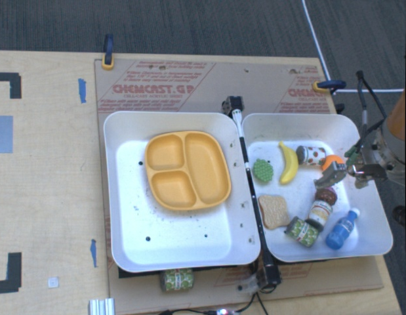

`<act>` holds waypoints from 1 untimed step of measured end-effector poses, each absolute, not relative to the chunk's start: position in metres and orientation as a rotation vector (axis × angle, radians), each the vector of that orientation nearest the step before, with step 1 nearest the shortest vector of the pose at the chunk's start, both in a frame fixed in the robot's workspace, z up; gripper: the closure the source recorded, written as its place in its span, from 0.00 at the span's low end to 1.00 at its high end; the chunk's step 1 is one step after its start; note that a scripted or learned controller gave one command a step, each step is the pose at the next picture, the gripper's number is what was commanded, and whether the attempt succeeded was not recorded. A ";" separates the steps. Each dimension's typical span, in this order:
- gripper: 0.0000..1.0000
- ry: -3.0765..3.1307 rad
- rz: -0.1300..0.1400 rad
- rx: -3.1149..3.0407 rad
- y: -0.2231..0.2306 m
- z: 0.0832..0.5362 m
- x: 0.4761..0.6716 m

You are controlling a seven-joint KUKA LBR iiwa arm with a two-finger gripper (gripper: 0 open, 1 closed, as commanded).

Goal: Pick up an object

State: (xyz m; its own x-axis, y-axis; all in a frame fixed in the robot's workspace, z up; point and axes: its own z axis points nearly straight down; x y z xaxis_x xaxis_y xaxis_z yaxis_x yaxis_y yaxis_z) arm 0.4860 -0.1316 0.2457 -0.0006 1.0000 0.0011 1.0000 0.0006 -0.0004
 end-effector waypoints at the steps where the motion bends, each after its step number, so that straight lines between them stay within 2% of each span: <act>1: 0.00 -2.222 -0.002 -2.225 -0.165 0.087 0.480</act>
State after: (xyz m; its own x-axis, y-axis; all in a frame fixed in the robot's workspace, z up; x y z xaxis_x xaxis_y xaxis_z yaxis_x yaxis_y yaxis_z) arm 0.4800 -0.1648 0.0870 0.0015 1.0000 -0.0013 1.0000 -0.0014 0.0032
